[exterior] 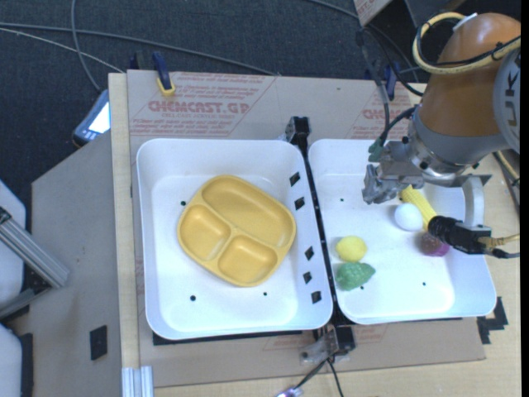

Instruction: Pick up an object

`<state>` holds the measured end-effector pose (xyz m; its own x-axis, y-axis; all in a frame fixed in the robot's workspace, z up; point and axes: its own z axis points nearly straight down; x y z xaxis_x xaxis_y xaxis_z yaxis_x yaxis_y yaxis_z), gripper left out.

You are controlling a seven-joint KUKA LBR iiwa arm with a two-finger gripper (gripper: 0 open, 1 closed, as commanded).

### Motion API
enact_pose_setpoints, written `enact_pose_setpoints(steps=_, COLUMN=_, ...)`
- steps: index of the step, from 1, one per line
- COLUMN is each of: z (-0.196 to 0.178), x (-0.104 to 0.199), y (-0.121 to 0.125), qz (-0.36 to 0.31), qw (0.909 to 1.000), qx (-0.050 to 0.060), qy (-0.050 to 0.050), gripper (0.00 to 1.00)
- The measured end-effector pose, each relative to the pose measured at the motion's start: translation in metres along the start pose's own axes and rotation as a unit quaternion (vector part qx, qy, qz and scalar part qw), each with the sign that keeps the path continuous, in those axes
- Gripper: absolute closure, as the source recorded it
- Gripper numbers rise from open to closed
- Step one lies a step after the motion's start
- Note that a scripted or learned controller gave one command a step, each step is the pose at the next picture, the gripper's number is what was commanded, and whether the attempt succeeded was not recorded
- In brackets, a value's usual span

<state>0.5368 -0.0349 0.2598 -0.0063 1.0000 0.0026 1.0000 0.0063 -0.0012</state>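
Over the right bin (463, 300), the pincer (382, 184) hangs low; its opening cannot be told.
White egg (407, 216) just beside it; yellow lemon (352, 248) and green piece (355, 275) nearer the divider. Yellow sectioned plate (236, 230) in left bin (157, 246).

Dark carpet floor (50, 73) (cables (78, 23) trailing) around cardboard-topped bench (215, 106).

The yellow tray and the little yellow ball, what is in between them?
In the camera view, the bins' white rims with black clips lie between the yellow tray and the yellow ball.
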Motion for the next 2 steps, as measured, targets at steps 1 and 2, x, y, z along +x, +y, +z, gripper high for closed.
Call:
enact_pose_setpoints(steps=1, z=0.0, x=0.05, y=0.003, qz=0.0, qw=1.0, qx=-0.001, qy=0.0, gripper=1.0)
enact_pose_setpoints(steps=2, z=0.015, x=0.106, y=0.004, qz=0.0, qw=1.0, qx=0.002, qy=0.0, gripper=1.0)
